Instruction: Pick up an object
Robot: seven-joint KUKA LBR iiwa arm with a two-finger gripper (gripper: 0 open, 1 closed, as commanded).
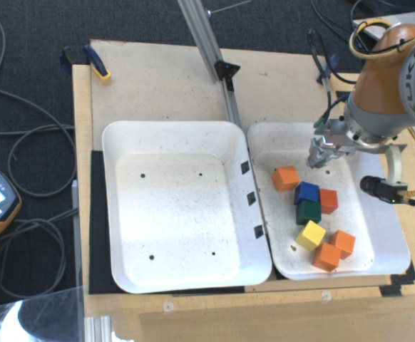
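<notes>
Camera view, four orange blocks (286, 178), one yellow (310, 234)

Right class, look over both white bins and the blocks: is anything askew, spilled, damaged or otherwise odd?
Nothing looks spilled or damaged. The seven small cubes, among them the orange cube, blue cube and yellow cube, all lie in the right white bin, loosely jumbled at varied angles. The right bin sits slightly skewed against the left white bin.

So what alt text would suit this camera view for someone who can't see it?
A grey and orange robot arm's gripper hovers over the right bin, above a cluster of coloured blocks. The left bin sits beside it.
</notes>
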